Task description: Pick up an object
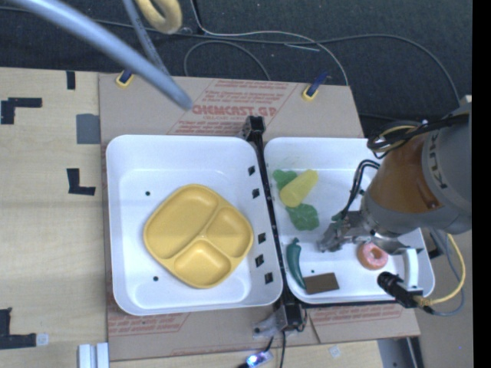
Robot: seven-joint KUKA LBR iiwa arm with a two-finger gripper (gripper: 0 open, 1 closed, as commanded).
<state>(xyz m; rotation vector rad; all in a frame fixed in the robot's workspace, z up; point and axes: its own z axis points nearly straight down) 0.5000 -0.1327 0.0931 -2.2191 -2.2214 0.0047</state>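
The arm (418, 186) is reaching in from the right and is hanging over the right bin (337, 150). Its end effector (335, 236) is sitting low in the middle of this bin, above the white floor. It is too small and dark here, so I cannot tell its state. Nothing is showing inside it.

In the right bin several objects are lying. A yellow piece (298, 188) is lying near the left wall, touching a green piece (284, 179) behind it. Another green piece (304, 217) is lying just in front of them, near the end effector's left. A dark green pepper (294, 261) is lying along the left wall toward the front. A brown block (321, 283) is lying beside it at the front wall. A pink ring (373, 256) is lying just right of the end effector, partly under the arm.

In the left bin (123, 205) a yellow tray (199, 234) with three compartments is lying flat in the middle. Both bins are standing on cardboard (230, 102) on the tabletop (46, 205).
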